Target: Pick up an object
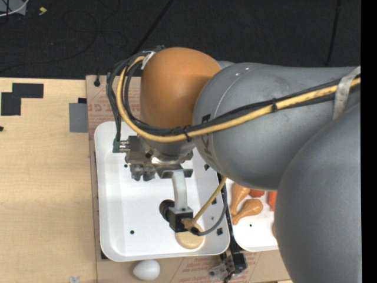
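Reaching in from the right, the grey arm with the orange band (pixel 265 134) hangs low over the left shallow white bin (pixel 118 217), its two-finger gripper (pixel 158 168) above the bin's middle, a little toward the far edge. Whether that gripper is open or closed I cannot tell (the wrist covers it from up here). A pale tan round disc (pixel 189 240) lies at the bin's near edge, toward its right corner, partly under the robot's hardware. In the right shallow white bin (pixel 253 240), orange pear-shaped pieces (pixel 250 205) lie along the left wall, half hidden by the arm. A white egg-shaped object (pixel 146 270) sits just outside the left bin's near edge.
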